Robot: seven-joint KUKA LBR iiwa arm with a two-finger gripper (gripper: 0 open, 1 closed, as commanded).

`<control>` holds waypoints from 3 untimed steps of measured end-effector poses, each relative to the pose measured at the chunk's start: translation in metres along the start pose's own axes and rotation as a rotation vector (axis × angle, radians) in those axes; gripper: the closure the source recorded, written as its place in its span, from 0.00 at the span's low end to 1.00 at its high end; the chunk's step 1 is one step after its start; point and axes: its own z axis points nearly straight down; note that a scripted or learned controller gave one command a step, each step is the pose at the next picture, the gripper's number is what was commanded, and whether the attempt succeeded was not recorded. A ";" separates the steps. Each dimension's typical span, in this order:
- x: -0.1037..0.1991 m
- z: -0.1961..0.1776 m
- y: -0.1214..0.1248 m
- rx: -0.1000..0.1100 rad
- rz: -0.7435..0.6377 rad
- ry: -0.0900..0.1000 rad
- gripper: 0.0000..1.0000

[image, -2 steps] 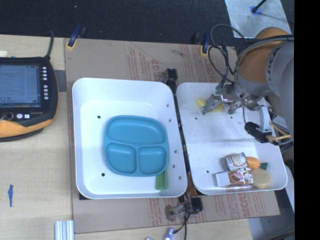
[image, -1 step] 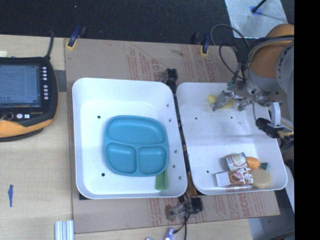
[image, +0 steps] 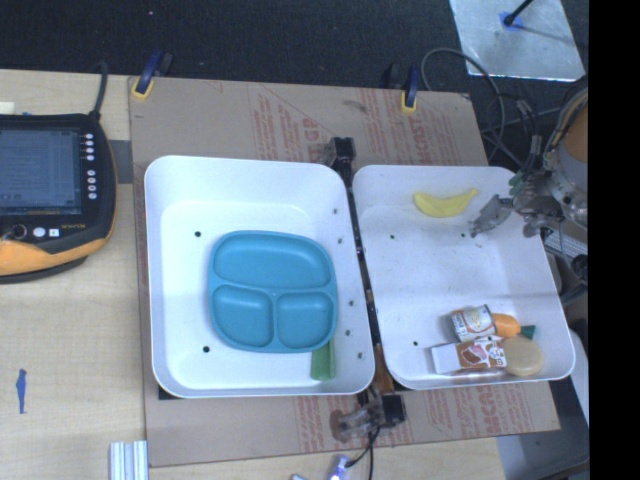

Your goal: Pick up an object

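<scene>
Camera view takes in the whole bench, and read from its left edge it starts with a teach pendant (image: 45, 193) lying on the wood, well apart from the work. Next is the left bin (image: 165, 188), carrying a blue divided plate (image: 272, 290) in its middle and a small green piece (image: 322, 364) against its near right corner. The right bin (image: 400, 368) holds the likelier targets: a yellow banana (image: 445, 203) near its far edge, and a cluster in its near right corner made of a small packet (image: 471, 322), an orange piece (image: 506, 325), a flat carton (image: 467, 356) and a pale round item (image: 524, 358), all touching or just beside each other. The gripper (image: 490, 215) hovers over the far right part of that bin, just to the right of the banana; its fingers read as slightly spread with nothing between them, though they are small in the frame. The step in hand looks like the approach. The banana is the sensible choice, since it lies alone with bare bin floor around it. To do this well, the fingers should straddle the narrow width of the curve near its middle, descend fully to the floor, then close. The crowded corner risks catching two things at once.
</scene>
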 end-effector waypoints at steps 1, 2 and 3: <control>0.042 -0.118 -0.050 -0.002 -0.002 -0.001 0.00; 0.017 0.078 -0.114 -0.008 -0.001 -0.003 0.00; 0.016 0.068 -0.113 -0.007 -0.008 -0.005 1.00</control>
